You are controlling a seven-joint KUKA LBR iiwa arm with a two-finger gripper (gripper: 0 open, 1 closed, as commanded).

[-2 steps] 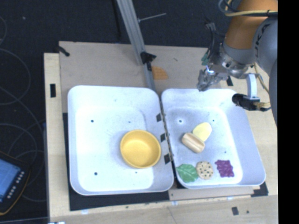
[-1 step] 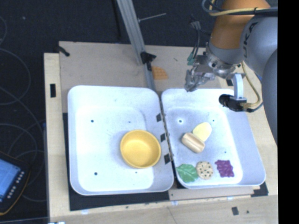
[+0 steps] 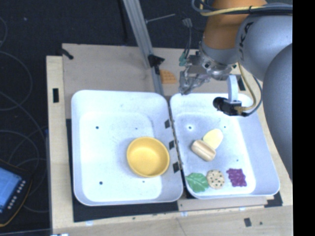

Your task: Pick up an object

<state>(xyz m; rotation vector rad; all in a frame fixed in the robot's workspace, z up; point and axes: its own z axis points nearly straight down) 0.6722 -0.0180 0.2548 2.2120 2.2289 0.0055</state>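
A smooth tan roll (image 3: 203, 150) and a pale yellow slice (image 3: 213, 138) touching it are seen in the middle of the right bin (image 3: 256, 146), well below the gripper (image 3: 188, 86), which is raised over the bin's far edge, its opening not being discernible, with bare white floor between.

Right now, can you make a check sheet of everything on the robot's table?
Surface: wooden bench bearing a left bin and a right bin, side by side.
Job's things: yellow bowl in the left bin; in the right bin a pale yellow piece touching a tan roll, a green leaf, a cookie, purple grapes.
Clutter: small orange piece on the bench.
Gripper: gripper above the right bin's far left corner.
Cables: yellow and black cables by the wrist.
Surroundings: dark floor, a lit screen.
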